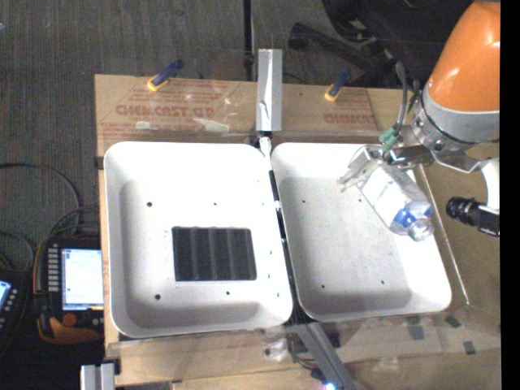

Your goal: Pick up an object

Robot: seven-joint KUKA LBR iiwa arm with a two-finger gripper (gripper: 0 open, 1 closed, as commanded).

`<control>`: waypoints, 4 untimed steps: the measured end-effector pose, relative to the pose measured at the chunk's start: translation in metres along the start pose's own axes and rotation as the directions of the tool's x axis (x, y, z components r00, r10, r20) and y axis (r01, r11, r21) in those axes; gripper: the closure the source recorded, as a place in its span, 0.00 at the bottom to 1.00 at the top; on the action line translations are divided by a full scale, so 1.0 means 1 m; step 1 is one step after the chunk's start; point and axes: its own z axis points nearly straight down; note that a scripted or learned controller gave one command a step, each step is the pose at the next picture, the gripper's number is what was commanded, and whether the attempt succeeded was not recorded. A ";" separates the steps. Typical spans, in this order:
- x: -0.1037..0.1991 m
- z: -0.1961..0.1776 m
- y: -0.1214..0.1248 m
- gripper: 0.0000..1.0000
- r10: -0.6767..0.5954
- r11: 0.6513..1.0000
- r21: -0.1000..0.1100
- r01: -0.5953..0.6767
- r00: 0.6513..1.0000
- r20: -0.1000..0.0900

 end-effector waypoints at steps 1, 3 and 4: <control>-0.007 0.055 0.065 1.00 0.140 0.990 0.004 -0.140 0.990 0.002; -0.083 0.238 0.119 1.00 0.214 0.977 0.005 -0.214 0.977 0.004; 0.000 0.147 0.134 1.00 0.128 0.992 0.001 -0.128 0.992 0.000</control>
